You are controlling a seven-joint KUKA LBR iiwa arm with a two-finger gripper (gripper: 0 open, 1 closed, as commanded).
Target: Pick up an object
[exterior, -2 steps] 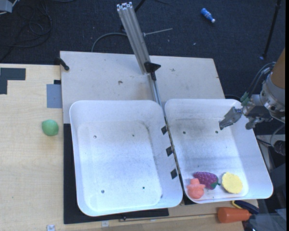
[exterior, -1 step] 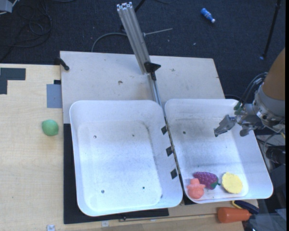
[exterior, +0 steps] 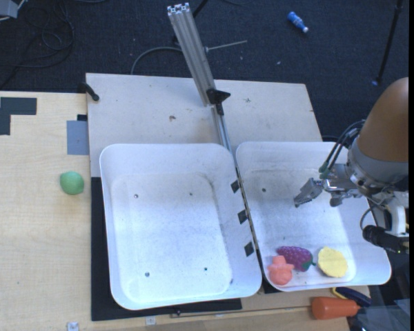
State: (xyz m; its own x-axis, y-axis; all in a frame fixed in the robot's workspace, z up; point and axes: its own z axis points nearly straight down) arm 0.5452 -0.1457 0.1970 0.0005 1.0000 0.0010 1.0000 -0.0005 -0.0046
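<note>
Camera view, fixed above and slanted, takes in a pale bench (exterior: 159,109) bearing two shallow white bins side by side, with a wooden board (exterior: 34,205) running along the bench's left edge. Left bin (exterior: 117,185) shows a bare floor marked by a few dark specks. Right bin (exterior: 262,164) holds three small toys crowded against its near edge: a purple grape-like cluster (exterior: 294,256) in the middle, a yellow lemon-shaped piece (exterior: 332,262) just beside it toward the near right corner, and a pinkish-orange piece (exterior: 281,270) touching the purple one on its left, close to the rim. Reaching over the right bin's right edge is the grey arm (exterior: 379,161) with its orange band (exterior: 393,119) above the wrist; the gripper (exterior: 305,196) hangs over the middle of the right bin's floor, well apart from the three toys, and its fingers are too foreshortened to tell whether they stand apart or together. A slanted aluminium rail (exterior: 196,54) rises from the far end of the divider between the bins. An orange object (exterior: 334,307) lies off the right bin's near edge, and a green ball (exterior: 72,183) rests on the wooden board beyond the left bin's left edge.
</note>
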